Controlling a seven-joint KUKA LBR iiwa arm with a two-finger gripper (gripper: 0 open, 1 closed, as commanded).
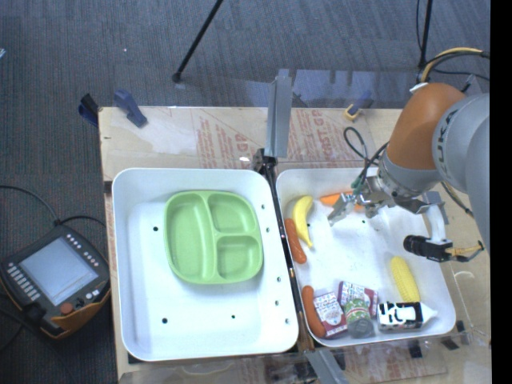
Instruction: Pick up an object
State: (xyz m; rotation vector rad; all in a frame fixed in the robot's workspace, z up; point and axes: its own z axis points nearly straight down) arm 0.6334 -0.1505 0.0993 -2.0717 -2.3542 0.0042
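Your gripper [350,206] is hovering over the back of the right bin [448,290], fingers spread wide and holding nothing — just right of the banana [302,214], with an orange piece [330,200] lying just beside it. Corn [404,278] is lying nearer the front. The left bin [136,310] is carrying a green tray [214,236] — a dark floor is surrounding the bench.

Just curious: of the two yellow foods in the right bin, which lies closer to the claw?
The banana, curved, just left of the claw; the corn cob lies further down.
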